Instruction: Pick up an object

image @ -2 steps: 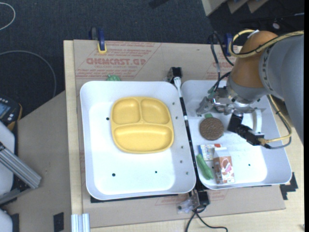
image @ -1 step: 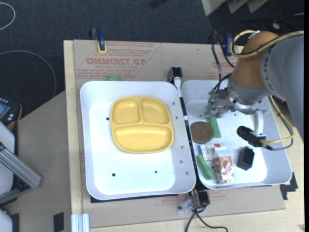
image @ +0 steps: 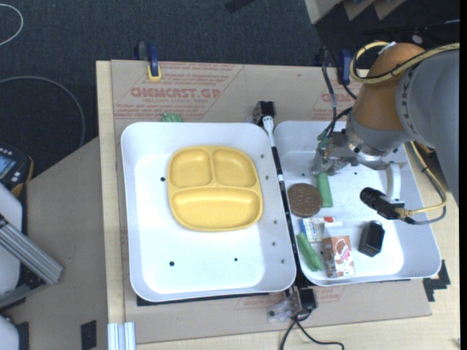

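White plastic forms both bins. The left bin (image: 139,195) and the right bin (image: 417,228) sit side by side on a brown board (image: 219,86), with their inner edges touching.

Left bin contents:
- A yellow plate (image: 215,188) with three compartments lies flat, far of the bin's centre. The two small compartments are on the far side and the large one is on the near side.

Right bin contents:
- A green stick (image: 324,193) lies in the left half, running far to near. Its far end is just below the gripper.
- A brown disc (image: 304,200) lies flat, just left of the stick and close to the bin's left wall.
- A small packet (image: 314,230) with blue and red print lies near of the disc.
- A red-and-white carton (image: 339,256) lies at the near wall, just right of the packet.
- A green pod (image: 308,252) lies left of the carton, along the near-left corner.
- A black block (image: 372,238) lies right of the carton, apart from it.

The arm (image: 438,100) enters from the right. Its orange band (image: 379,93) is above the far part of the right bin. The gripper (image: 326,168) points down over the far-left part of that bin, directly above the stick's far end. This view does not show whether the gripper is open, closed, or gripping the stick.
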Available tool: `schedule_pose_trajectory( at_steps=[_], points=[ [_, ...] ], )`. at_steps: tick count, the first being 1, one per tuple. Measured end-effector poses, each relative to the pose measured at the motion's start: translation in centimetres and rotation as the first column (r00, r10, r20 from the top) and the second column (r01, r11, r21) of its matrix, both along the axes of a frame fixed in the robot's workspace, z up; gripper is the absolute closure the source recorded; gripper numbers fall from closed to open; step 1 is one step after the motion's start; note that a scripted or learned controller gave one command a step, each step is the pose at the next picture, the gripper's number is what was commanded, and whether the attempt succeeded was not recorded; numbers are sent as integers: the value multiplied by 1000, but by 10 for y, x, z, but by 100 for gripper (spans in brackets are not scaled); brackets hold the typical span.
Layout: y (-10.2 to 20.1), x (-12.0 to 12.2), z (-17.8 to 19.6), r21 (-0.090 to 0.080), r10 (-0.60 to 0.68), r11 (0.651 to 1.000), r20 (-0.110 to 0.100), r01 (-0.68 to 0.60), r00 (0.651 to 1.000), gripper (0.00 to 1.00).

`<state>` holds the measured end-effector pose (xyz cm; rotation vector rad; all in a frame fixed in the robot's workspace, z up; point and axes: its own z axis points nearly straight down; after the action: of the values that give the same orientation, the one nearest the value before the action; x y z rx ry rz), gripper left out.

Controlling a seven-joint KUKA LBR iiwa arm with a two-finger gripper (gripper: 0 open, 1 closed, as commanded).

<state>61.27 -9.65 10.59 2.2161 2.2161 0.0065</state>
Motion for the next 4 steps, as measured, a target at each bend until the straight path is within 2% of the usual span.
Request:
schedule_pose_trajectory(
  at_steps=[2, 3, 4],
  points=[
    [0, 1, 20, -1, 0, 1000, 5, 0, 1000, 100],
    [82, -32, 87, 5, 7, 1000, -5, -7, 1000, 100],
    [162, -59, 79, 5, 7, 1000, -13, -7, 1000, 100]
  ],
)
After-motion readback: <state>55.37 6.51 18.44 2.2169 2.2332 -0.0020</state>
